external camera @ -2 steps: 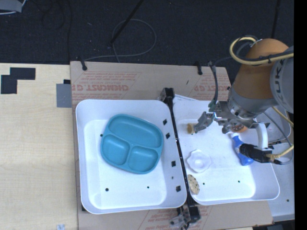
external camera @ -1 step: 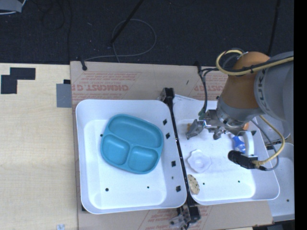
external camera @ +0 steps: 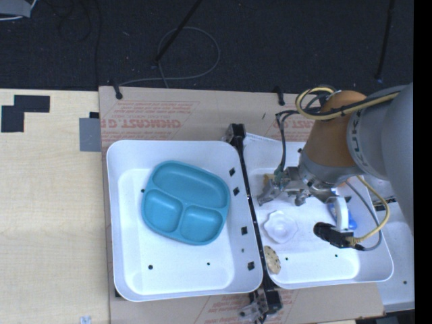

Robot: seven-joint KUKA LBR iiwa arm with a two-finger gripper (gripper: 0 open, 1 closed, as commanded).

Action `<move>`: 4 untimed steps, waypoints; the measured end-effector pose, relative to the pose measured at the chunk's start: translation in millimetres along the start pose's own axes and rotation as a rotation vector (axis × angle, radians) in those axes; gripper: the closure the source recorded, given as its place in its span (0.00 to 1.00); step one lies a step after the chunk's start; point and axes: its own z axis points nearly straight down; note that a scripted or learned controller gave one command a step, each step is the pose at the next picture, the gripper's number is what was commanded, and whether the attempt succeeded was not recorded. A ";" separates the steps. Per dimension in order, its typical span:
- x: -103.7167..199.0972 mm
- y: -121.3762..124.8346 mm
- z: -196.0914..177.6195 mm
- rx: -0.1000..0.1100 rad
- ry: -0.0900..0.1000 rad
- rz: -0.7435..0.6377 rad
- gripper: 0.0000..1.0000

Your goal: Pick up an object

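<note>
My gripper (external camera: 273, 189) is low in the right bin (external camera: 368, 265), near its left wall, with the grey arm and its orange band reaching in from the right. Just below the gripper lies a white, translucent cup-like object (external camera: 279, 226), apart from it. A small round tan object (external camera: 271, 259) rests near the bin's front left corner. A blue and white object (external camera: 341, 214) lies to the right, partly under the wrist. I see nothing held in the gripper.
The left bin (external camera: 128, 262) holds a blue divided plate (external camera: 185, 202) that takes up its middle. A black divider (external camera: 246, 201) runs between the two bins. The bins sit on cardboard on a wooden bench.
</note>
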 end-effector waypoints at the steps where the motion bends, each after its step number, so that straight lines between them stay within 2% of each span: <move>1: 0.5 -0.7 12.2 -0.002 0.000 0.002 0.00; 2: -0.9 -0.8 1.2 -0.002 0.001 0.008 1.00; 3: -6.9 -6.5 -43.7 -0.008 -0.001 0.006 1.00; 4: 2.6 -5.2 -95.0 -0.010 -0.001 -0.001 1.00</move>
